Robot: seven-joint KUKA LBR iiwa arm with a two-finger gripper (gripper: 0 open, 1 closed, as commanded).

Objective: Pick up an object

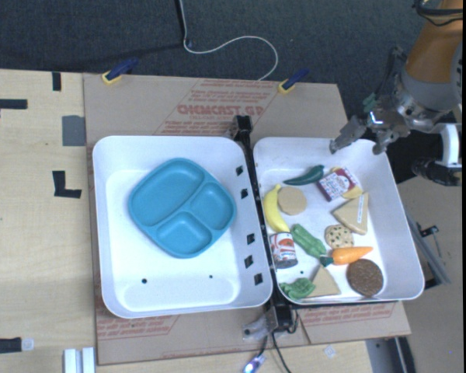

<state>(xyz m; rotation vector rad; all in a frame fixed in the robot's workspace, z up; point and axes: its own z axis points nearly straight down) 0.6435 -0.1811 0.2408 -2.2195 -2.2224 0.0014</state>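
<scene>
The right bin [396, 200] holds several toy foods: a yellow banana [273, 208], a tan round cracker [292, 201], a dark green chili [304, 176], a red packet [335, 183], a cheese wedge [354, 212], a spotted cookie [338, 235], a green pickle [308, 239], an orange carrot [349, 254], a small can [284, 249] and a brown patty [365, 277]. My gripper [359, 144] hovers over the bin's far right corner, above and to the right of the chili and packet. It is open, with nothing between its fingers.
The left bin [109, 231] carries a blue divided plate [182, 207]. A black divider [252, 200] runs between the bins. A pale sandwich triangle [324, 282] and a green leaf [297, 289] lie at the right bin's near edge. A white cable [217, 49] loops behind the bench.
</scene>
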